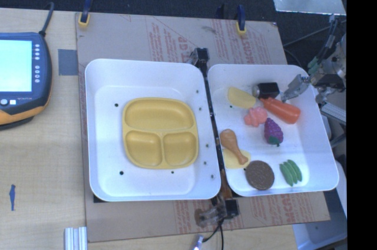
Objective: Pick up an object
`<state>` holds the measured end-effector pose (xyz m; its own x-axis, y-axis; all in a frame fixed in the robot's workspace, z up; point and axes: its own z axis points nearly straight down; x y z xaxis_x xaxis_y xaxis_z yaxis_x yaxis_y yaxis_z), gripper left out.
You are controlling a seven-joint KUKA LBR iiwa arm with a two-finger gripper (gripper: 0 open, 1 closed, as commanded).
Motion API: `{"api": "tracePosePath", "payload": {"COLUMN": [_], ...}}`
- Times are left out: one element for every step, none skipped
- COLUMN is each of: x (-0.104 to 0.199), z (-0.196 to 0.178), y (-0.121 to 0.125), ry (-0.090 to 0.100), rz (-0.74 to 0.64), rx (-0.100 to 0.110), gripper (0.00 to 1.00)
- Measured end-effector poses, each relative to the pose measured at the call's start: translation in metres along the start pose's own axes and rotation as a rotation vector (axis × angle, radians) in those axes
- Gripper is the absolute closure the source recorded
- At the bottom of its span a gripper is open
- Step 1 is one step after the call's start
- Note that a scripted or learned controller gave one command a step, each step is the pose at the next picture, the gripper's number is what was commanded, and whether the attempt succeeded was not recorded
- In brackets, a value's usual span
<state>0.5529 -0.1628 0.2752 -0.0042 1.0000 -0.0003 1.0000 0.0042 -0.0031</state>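
The right white bin [318,142] holds several toy foods. They are a pale yellow wedge [240,97], a small black block [267,90], an orange carrot [281,110], a pink piece [255,117], purple grapes [273,131], a drumstick [233,147], a brown round cookie [259,174] and green pea pods [291,171]. My gripper [293,89] reaches in over the bin's far right corner, just above the carrot's upper end and right of the black block. Nothing visibly hangs from it.
The left white bin [106,172] carries a yellow divided plate [160,132]. A teach pendant [17,78] lies on the bench at far left. Two clamps [85,14] [240,19] pin the cardboard sheet at the back.
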Motion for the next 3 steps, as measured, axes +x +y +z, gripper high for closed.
{"api": "tracePosePath", "payload": {"x": [0.009,0.023,0.017], "z": [0.175,0.184,0.183], "y": [0.082,0.017,0.067], "ry": [-0.001,0.000,0.001], "rz": [-0.001,-0.001,0.001], "rx": [0.002,0.001,-0.001], "gripper": [0.00,0.00,0.00]}}
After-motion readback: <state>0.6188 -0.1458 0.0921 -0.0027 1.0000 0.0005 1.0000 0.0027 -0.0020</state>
